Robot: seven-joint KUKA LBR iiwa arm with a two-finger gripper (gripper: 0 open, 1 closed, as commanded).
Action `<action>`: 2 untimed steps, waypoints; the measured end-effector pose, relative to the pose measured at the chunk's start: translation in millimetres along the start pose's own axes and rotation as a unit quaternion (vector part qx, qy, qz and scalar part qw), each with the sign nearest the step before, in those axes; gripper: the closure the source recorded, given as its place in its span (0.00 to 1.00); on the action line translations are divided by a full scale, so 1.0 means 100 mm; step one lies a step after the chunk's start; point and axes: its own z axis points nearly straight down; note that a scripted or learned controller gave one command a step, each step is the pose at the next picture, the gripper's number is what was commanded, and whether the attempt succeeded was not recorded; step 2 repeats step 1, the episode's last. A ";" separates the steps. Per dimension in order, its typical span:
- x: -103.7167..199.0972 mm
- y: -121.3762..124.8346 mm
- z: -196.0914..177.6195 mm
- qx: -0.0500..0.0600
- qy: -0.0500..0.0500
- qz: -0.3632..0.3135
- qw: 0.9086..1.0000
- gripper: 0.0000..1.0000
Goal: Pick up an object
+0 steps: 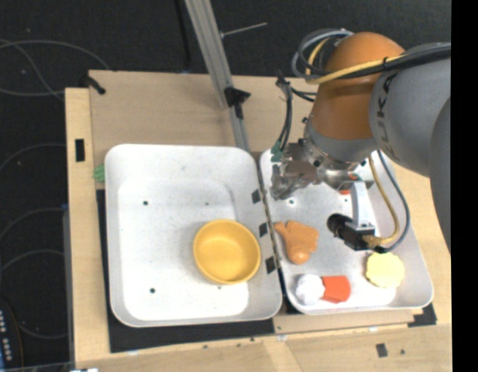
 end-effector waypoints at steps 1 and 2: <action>0.53 -0.07 -0.02 0.001 0.000 0.002 1.000 1.00; 0.53 -0.07 -0.02 0.001 0.000 0.002 1.000 1.00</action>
